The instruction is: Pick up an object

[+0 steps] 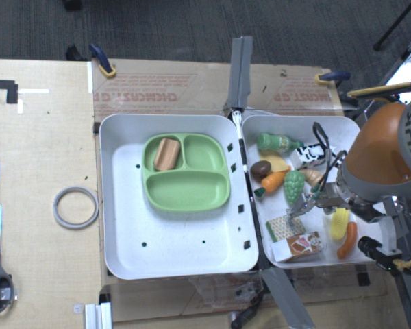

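A: Where's the two-finger gripper (300, 206) right now?

B: Low in the right-hand shallow white bin (257, 184), at about five o'clock from the bunch of green plastic grapes (294, 185). Whether it's clenched or released, I can't tell.

A: And the target?

B: Likely the grapes, beside the orange plastic carrot (274, 181). A small printed carton (298, 245) lies at six o'clock.

A: How to do it well?

B: Centre over one item, descend straight, avoid neighbours. The green divided plate (187, 194) holding a tan bread roll (167, 153) is irrelevant.
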Controlling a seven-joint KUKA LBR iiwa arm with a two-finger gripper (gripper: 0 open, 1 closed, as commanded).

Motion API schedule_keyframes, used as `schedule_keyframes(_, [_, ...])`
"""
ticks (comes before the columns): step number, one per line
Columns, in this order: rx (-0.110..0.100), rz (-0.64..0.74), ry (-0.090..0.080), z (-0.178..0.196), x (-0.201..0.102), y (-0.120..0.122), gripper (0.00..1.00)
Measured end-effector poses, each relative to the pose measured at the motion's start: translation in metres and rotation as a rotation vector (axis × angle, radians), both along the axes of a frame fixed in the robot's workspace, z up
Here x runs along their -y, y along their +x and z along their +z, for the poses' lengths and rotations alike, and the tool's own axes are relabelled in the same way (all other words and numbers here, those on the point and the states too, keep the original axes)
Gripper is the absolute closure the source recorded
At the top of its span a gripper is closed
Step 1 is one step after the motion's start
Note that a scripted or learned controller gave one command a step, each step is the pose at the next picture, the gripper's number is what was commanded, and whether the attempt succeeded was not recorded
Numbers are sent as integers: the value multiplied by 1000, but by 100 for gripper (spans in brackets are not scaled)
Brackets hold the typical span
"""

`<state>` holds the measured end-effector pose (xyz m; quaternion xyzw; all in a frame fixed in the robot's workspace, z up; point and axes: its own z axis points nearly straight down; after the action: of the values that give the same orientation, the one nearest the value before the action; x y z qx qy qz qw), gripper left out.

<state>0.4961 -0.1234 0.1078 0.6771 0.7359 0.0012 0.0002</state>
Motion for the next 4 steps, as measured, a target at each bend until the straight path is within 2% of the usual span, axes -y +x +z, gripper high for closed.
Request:
schedule_keyframes(1, [-2, 3, -3, -16, -21, 73, 0])
schedule_keyframes(2, [-4, -200, -3, 83, -42, 37, 0])
schedule_keyframes(3, [-5, -254, -3, -17, -15, 77, 0])
schedule_keyframes(4, [-8, -252, -4, -9, -15, 76, 100])
